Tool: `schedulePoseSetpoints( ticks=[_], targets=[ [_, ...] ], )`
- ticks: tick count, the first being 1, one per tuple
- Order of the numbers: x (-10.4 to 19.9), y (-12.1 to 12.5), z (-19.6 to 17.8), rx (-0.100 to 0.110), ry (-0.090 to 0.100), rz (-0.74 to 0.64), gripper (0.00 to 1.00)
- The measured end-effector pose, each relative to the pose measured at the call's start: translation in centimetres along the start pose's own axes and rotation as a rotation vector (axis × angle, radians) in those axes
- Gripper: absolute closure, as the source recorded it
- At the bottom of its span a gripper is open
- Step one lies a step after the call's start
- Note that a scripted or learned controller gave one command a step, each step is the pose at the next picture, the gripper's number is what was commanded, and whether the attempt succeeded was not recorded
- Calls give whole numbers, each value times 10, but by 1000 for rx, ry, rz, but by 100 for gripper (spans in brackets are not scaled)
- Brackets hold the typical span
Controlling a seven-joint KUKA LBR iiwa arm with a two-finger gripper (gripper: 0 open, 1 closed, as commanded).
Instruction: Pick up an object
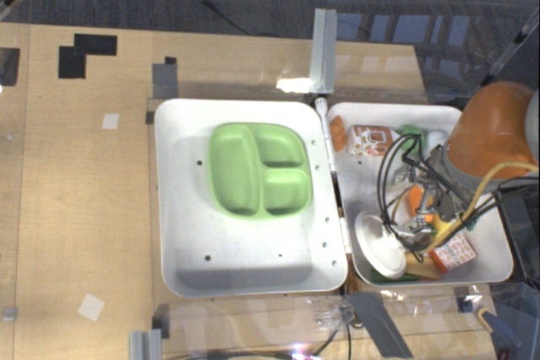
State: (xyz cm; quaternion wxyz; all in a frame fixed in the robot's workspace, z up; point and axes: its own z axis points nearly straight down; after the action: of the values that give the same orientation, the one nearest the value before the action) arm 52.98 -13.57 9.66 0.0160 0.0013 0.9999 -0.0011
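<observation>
Bins sat side by side on the wooden tabletop (76, 206). Left bin (181, 257) carried a green divided plate (257, 169), three compartments, lying flat near the bin's centre and toward its far side. Right bin (363, 118) held a clutter of small things: a white bowl (378, 242) near the front left corner, a printed packet (369, 140) with orange and white markings near the far left, an orange piece (338, 133) just beside that packet, a green object (411, 133) at the far side, and a red-and-white carton (453, 252) tilted near the front right.

The arm (498, 126), with its orange band, reached in from the right and hung over the right bin. Its end effector (419, 215) was low among the clutter, between the bowl and the carton, wrapped in black cables (390, 177) and a yellow cable (472, 202). Whether it was open or closed could not be told, nor whether anything sat in its grasp; cables and small orange parts hid that spot.
</observation>
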Motion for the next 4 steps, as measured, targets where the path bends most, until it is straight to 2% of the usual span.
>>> schedulePoseSetpoints(
  ticks=[1, 2, 3, 4],
  targets=[
    [-3, 1, -13, 1, -5, -7, 100],
    [-35, -54, -136, 3, 14, -34, 100],
    [-37, -70, -186, -2, 21, -172, 100],
    [-134, -68, -174, -8, 22, -436, 100]
  ],
)
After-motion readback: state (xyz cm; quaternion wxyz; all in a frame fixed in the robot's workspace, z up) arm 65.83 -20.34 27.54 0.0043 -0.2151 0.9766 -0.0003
